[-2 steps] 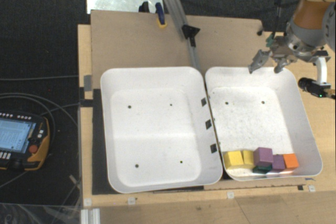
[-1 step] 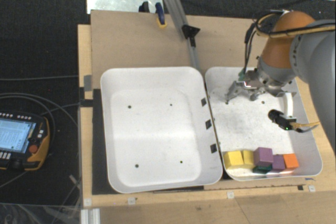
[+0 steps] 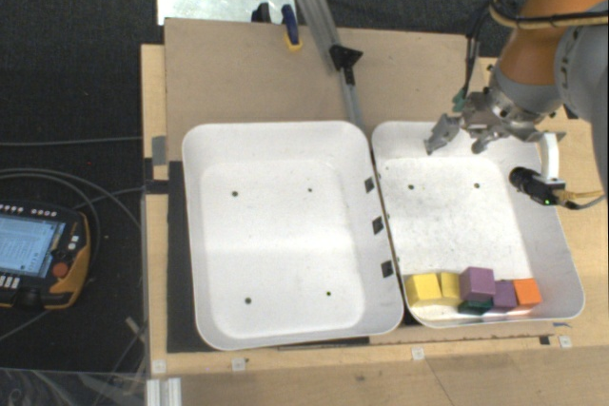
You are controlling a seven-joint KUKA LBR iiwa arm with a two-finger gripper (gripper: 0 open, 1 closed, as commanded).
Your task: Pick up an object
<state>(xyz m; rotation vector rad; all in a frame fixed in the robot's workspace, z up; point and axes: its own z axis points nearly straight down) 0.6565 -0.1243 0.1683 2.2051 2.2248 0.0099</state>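
Observation:
My gripper (image 3: 459, 139) hangs over the far end of the right bin (image 3: 447, 214), near its back rim. Its two grey fingers (image 3: 437, 137) are spread open and nothing sits between them. Several small blocks are bunched along the bin's near edge, well away from the gripper: a yellow block (image 3: 424, 288), a purple block (image 3: 478, 280), a dark green piece (image 3: 474, 306) and an orange block (image 3: 527, 292). A second, smaller purple block (image 3: 504, 296) lies between the purple and orange ones.
The left bin (image 3: 276, 223) adjoins the right bin, joined by black clips (image 3: 378, 224). A slanted metal rod (image 3: 314, 5) crosses the brown board behind the bins. A teach pendant (image 3: 38, 247) lies on the floor at the left.

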